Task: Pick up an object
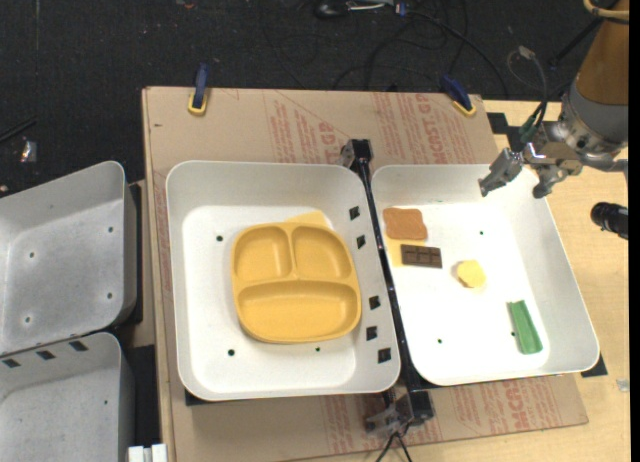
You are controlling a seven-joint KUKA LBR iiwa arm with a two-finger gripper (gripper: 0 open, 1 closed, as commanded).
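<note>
Camera view: gripper [520, 175] w/ fingers apart, holding nothing, over right bin [560, 280] far corner; toast [405, 223], chocolate bar [421, 257], lemon piece [470, 274], green block [524, 327] untouched. Pick not yet begun.

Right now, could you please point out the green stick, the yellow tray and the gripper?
green stick [524, 327], camera view, middle of its length
yellow tray [297, 312], camera view, floor of its large compartment
gripper [519, 177], camera view, midway between fingertips
</note>
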